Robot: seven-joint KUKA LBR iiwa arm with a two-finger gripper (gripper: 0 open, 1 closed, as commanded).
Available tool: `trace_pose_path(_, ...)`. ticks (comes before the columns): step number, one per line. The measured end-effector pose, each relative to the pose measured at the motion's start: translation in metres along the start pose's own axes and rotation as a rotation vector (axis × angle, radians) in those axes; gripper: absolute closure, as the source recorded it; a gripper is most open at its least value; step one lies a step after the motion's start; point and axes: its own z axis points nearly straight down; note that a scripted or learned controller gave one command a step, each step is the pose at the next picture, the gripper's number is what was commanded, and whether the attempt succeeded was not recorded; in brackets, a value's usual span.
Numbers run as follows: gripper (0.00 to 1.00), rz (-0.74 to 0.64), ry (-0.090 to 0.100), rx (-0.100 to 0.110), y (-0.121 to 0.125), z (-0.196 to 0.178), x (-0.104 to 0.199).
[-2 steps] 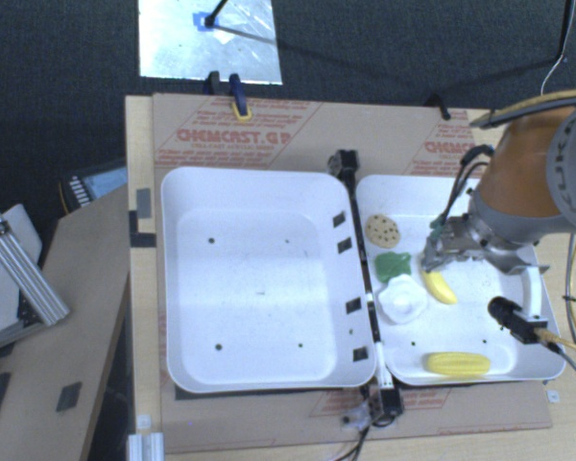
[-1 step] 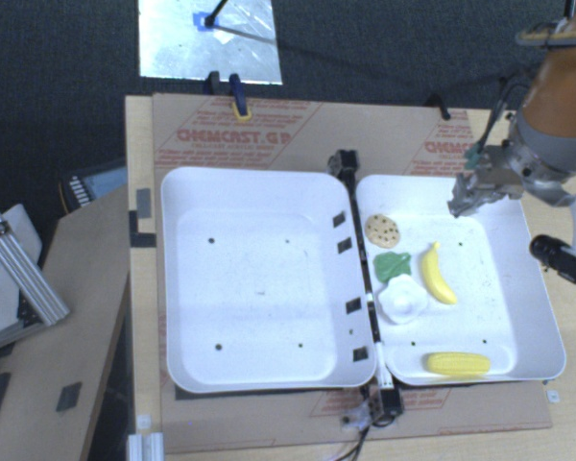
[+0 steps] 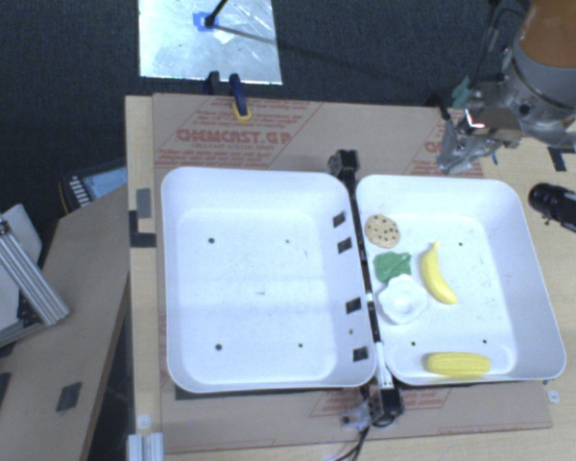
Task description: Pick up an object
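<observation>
The right bin (image 3: pixel 518 286) holds a round cookie (image 3: pixel 382 230), a green leafy piece (image 3: pixel 393 265), a white fried-egg shape (image 3: pixel 403 302), a yellow banana (image 3: pixel 437 275) and a yellow corn cob (image 3: pixel 458 362). My gripper (image 3: pixel 458 157) hangs above the far edge of the right bin, well behind all the items and touching none. Nothing shows between its fingers, and their spread is not clear from this angle.
The left bin (image 3: pixel 259 277) lies beside the right one, with black clips (image 3: pixel 350 248) along the shared wall. A foil sheet (image 3: pixel 209 25) lies at the back left, and a metal frame (image 3: pixel 14 267) stands at the left edge.
</observation>
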Motion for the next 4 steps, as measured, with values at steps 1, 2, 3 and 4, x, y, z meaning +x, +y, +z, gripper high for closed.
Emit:
trace_pose_path(1, 1.0, 0.007, -0.002, -0.003, 0.006, -0.131, -0.016)
trace_pose_path(2, 1.0, 0.006, 0.0, 0.013, -0.071, -0.125, 0.007)
trace_pose_path(3, 1.0, 0.006, -0.001, 0.014, -0.057, -0.123, 0.02)
trace_pose_path(4, 1.0, 0.005, 0.0, 0.014, -0.077, -0.124, 0.043)
